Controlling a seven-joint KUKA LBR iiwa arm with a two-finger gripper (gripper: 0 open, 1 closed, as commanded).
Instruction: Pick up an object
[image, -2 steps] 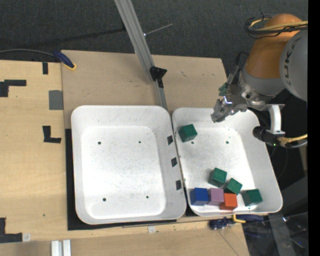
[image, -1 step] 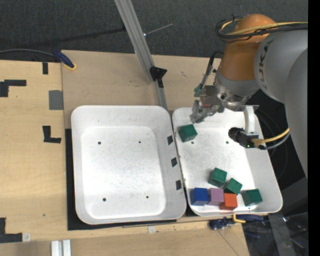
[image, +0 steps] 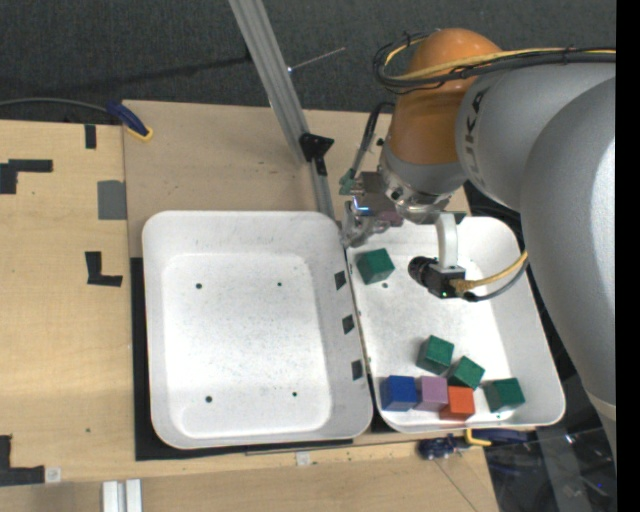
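On the pale wooden bench (image: 60, 330), marked with dark tape pieces, two shallow white plastic bins sit side by side over a black mat. At left, the larger white bin (image: 240, 330) shows a bare speckled floor with four small dark dots. Between the bins, a slanted grey metal pole (image: 285, 95) comes down from the top edge to the dividing rims. Right of it, the smaller white bin (image: 535, 370) holds the small cubes: a lone green foam cube (image: 375, 266) lies near the bin's upper left, apart from a cluster along the near rim made up of a blue cube (image: 400, 391), a lilac cube (image: 434, 391), an orange cube (image: 460, 401) and three more green cubes (image: 437, 353). The grey two-finger gripper (image: 360, 225), hanging from the grey arm with its orange band (image: 435, 110), hovers at the bin's upper-left corner, just above and left of the lone green cube; nothing sits between its fingers, and how wide they stand cannot be told.
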